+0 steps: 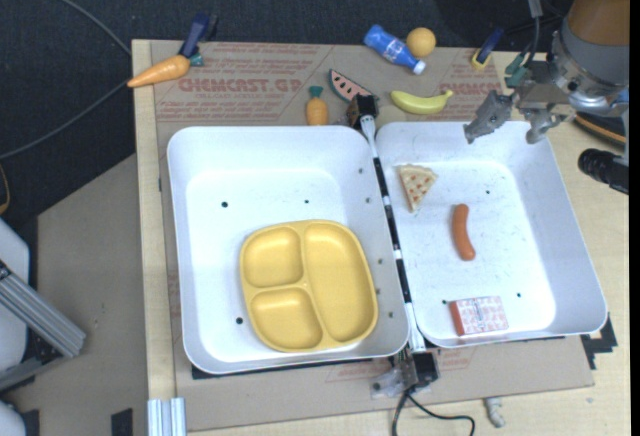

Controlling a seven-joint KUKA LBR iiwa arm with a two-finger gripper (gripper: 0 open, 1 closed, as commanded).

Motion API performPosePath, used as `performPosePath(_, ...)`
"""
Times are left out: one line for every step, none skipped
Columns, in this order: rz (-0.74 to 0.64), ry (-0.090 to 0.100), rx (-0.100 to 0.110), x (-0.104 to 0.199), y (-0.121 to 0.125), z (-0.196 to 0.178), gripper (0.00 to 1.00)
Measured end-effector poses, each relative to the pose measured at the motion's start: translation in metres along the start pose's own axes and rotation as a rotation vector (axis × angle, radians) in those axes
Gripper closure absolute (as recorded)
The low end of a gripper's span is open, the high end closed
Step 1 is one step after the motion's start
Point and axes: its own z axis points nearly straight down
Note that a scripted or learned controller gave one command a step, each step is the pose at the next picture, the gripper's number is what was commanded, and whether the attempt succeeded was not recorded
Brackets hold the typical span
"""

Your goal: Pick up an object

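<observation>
Nothing picked yet; this looks like the approach. Nearest, a red-and-white packet (477, 314) lies in the right bin (575, 264), then a sausage (463, 231), then a pizza slice (416, 185). Beyond them, over the far rim, the gripper (514, 119) hangs released, empty, needing to descend.

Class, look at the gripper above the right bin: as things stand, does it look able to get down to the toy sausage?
Probably yes. The gripper hangs open over the right bin's far edge, and the sausage lies alone on the bin floor, apart from the pizza slice and the red box, with nothing above it.
</observation>
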Motion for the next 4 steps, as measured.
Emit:
performPosePath(0.002, 0.000, 0.003, -0.036, -0.034, 0.113, 0.00)
performPosePath(0.001, 0.000, 0.000, -0.013, -0.051, 0.200, 0.00)
performPosePath(0.002, -0.001, -0.003, -0.013, -0.050, 0.190, 1.00)
performPosePath(-0.001, 0.000, -0.003, 0.057, -0.022, 0.099, 1.00)
